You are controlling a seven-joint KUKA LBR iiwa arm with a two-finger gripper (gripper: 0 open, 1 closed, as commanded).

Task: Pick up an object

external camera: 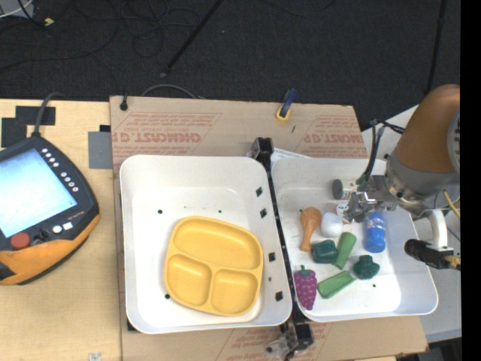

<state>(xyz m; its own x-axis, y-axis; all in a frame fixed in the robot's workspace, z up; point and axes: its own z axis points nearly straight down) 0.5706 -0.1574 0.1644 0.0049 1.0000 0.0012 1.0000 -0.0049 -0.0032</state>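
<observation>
My gripper (358, 204) hangs low over the upper middle of the right bin (301, 173), below the orange band of the arm (428, 130). Just beneath and beside it lie a blue bottle (375, 232) and a white ball (331, 222). Further left is an orange drumstick-shaped toy (308, 228). Toward the front lie a dark green piece (325, 251), a light green cylinder (346, 248), another dark green piece (366, 267), a green pickle shape (334, 283) and a purple grape bunch (304, 287). Nothing visibly sits in the gripper.
The left bin (150, 186) holds a yellow divided plate (214, 265). A tablet with an orange case (37, 209) lies on the bench at far left. A blue and yellow clip (285, 105) sits behind the bins. A black clamp (262, 149) joins the bins.
</observation>
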